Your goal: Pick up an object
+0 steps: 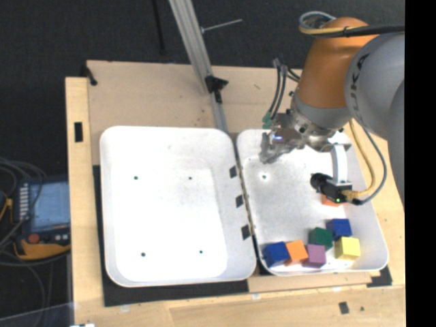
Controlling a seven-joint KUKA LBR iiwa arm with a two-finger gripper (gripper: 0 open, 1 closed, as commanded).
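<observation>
Several small blocks lie along the near edge of the right bin (272, 196): a blue block (276, 253), an orange block (297, 251), a purple block (316, 254), a green block (321, 237), a second blue block (338, 227) and a yellow block (348, 247). My gripper (271, 148) hangs over the far left part of the right bin, well away from the blocks. Nothing shows in its grasp.
The left bin (170, 203) lies beside the right one, with black clips (240, 199) at the seam between them. A slanted metal rail (197, 53) rises behind the bins. A black and orange part with cables (330, 189) hangs off the wrist over the right bin.
</observation>
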